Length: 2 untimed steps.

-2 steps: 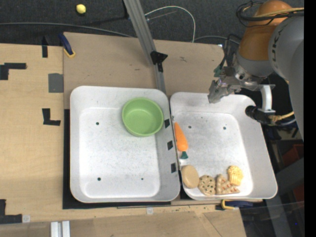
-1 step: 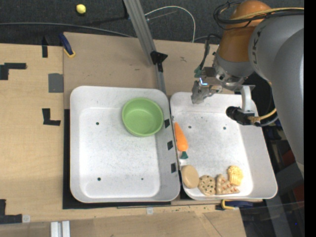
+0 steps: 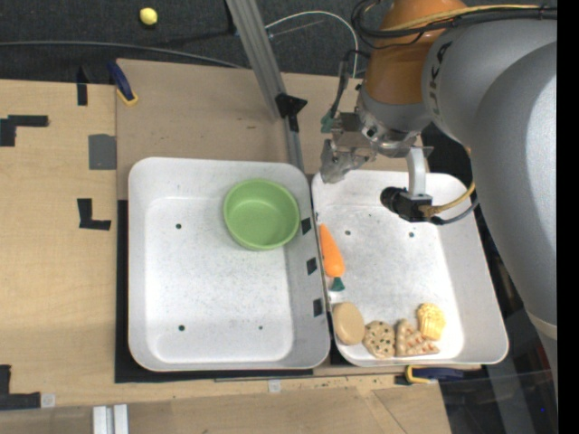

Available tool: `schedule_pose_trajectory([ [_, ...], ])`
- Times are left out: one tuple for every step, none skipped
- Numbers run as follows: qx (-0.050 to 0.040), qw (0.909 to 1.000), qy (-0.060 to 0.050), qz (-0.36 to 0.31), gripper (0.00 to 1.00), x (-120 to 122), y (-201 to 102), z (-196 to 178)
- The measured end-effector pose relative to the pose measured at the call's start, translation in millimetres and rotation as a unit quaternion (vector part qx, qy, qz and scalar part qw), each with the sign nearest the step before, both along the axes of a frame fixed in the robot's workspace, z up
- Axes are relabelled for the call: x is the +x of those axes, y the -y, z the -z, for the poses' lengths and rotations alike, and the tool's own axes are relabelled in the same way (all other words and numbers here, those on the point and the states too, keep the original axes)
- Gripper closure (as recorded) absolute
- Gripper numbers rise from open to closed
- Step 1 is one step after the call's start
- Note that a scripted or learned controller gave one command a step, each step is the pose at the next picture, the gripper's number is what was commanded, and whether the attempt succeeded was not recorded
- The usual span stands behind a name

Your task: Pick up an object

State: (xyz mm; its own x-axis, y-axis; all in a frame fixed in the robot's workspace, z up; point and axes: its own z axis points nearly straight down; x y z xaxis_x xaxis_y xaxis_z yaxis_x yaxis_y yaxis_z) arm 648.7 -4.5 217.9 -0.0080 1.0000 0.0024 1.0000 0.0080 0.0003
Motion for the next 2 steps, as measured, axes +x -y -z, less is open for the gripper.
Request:
schedule_pose_trajectory([
  [-0.0004, 1.0000, -0.001, 0.001, 1.00, -1.0, -51.7, 6.1],
  [-0.0004, 1.0000, -0.001, 0.001, 1.00, -7.0, -102.8, 4.2],
])
